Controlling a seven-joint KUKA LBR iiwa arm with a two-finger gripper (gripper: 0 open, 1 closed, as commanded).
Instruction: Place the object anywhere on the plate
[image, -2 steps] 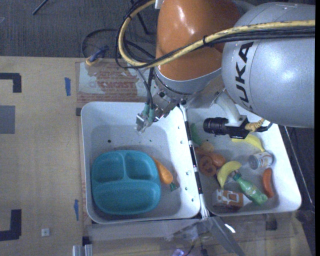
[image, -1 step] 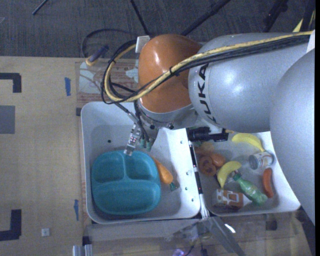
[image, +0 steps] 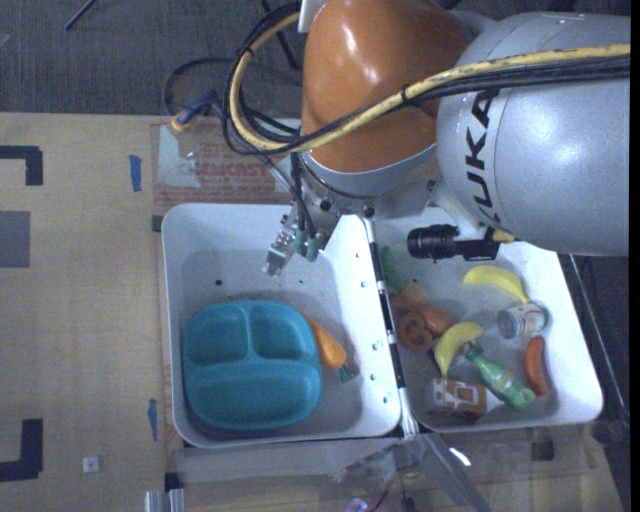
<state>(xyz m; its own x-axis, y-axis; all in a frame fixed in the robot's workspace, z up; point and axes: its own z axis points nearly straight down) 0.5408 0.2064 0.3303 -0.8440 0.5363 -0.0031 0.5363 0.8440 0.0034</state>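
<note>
A teal plate with three compartments lies in the front part of the left bin. An orange carrot with a green stem end lies on the bin floor against the plate's right rim, not in a compartment. My gripper hangs over the back middle of the left bin, behind the plate and well apart from the carrot. It is open, with nothing between its fingers. The big orange and grey arm hides the back edge of both bins.
The right bin holds several items: two bananas, a green bottle, a red sausage, a can, a small orange box and brown pieces. A ridge divides the bins.
</note>
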